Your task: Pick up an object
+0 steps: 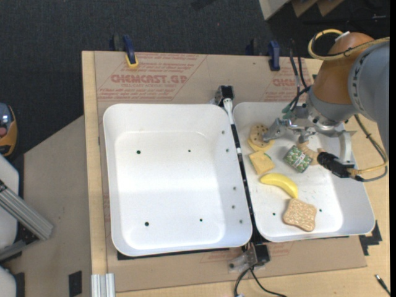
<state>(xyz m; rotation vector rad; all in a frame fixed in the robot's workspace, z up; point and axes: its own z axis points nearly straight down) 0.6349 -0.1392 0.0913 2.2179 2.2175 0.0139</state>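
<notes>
Objects for the pick all sit in the right-hand shallow white plastic bin [356,218]: a yellow holed cheese-like wedge [258,136] near its left wall, a pale yellow block [262,161] just below it, a green-and-white crumpled packet [299,158], a yellow toy banana [279,184], a tan toast-shaped slice [300,215] at the near edge. Left white bin [117,166] holds nothing to grab. Two-finger gripper [276,130] is low at the far end of the right bin, just beside the wedge; can't tell if the fingers are apart or together, and nothing visibly sits between them. Risks: wedge sits close to the bin wall, so a finger could land on the rim or shove it into the block; packet likely deforms and slips. Grey arm [365,79] reaches in from the right, orange band above the wrist, wrist pitched down-left over the bin's far corner.
</notes>
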